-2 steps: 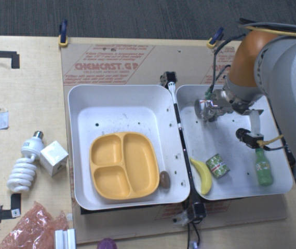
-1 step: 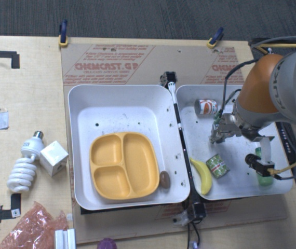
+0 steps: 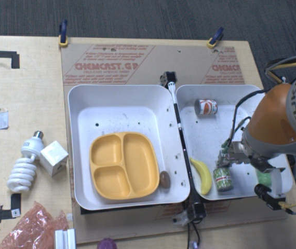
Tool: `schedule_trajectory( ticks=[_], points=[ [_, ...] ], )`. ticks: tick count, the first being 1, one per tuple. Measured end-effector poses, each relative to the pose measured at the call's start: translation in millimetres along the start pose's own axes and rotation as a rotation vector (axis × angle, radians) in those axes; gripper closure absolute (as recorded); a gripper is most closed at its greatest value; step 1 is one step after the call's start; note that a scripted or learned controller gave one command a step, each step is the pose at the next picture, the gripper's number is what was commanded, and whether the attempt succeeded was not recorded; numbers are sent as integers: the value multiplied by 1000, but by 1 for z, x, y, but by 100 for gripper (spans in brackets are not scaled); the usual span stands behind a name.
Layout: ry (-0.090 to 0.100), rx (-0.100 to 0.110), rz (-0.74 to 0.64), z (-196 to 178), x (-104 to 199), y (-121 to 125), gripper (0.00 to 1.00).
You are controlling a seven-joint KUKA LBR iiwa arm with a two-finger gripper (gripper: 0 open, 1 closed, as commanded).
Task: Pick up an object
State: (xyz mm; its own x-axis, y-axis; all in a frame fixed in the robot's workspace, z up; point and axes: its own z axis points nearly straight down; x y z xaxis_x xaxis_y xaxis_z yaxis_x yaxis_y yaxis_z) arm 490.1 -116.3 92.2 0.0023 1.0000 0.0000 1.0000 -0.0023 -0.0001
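Note:
In the right bin [image 3: 244, 95] my gripper [image 3: 226, 158] hangs low over the front part, just above a small green-labelled can [image 3: 222, 179] that stands near the front wall. A yellow banana [image 3: 202, 175] lies just left of that can. At the back of this bin, a red-and-white can [image 3: 206, 107] lies on its side. A green object [image 3: 265, 178] sits at the front right, partly hidden by the arm. The grey arm with its orange band [image 3: 275, 121] covers the bin's right side.
The left bin [image 3: 80, 139] holds a yellow divided plate [image 3: 123, 165] and a small brown object [image 3: 164, 179] beside it. Outside on the bench lie a spiral light bulb [image 3: 24, 162], a white cube [image 3: 53, 157] and a reddish bag [image 3: 34, 227].

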Motion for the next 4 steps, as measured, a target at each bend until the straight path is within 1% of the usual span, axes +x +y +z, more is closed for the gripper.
schedule_trajectory(
  ticks=[1,2,3,4],
  points=[
    [-1,-3,2,-10,-1,1,100],
    [-1,-2,-4,-100,77,52,100],
    [-1,-1,-2,-63,2,71,100],
    [-1,-1,-3,-63,2,71,0]
  ],
)
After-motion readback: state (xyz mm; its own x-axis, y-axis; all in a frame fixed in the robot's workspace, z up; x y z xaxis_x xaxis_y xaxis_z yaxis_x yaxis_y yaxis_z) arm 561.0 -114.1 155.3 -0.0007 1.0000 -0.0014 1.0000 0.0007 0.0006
